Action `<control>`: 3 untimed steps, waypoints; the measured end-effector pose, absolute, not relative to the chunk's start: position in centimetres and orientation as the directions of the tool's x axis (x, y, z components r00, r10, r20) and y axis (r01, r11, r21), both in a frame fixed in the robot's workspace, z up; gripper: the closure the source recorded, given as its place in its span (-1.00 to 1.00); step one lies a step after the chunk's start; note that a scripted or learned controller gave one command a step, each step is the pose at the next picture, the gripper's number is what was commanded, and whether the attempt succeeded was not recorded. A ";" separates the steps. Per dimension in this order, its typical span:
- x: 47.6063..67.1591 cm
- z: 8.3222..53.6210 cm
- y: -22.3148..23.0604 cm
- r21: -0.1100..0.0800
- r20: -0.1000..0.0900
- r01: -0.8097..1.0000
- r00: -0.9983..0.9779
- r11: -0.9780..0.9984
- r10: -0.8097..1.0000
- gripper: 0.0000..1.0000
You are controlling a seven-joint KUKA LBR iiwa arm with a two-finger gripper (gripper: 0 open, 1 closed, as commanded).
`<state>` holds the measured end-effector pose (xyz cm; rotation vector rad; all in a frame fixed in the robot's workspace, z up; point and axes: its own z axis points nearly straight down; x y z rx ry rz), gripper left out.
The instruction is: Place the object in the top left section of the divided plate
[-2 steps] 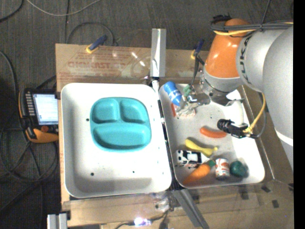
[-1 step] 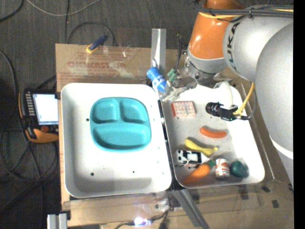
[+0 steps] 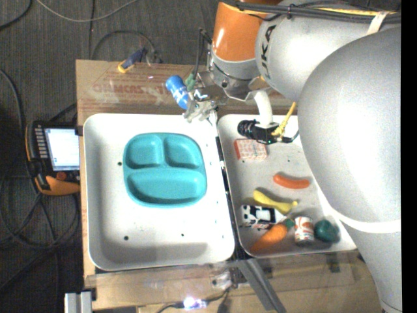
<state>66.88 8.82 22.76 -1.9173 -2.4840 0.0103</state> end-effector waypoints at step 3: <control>65.7 20.7 9.7 -0.004 0.003 0.643 -0.766 0.766 0.643 -1.00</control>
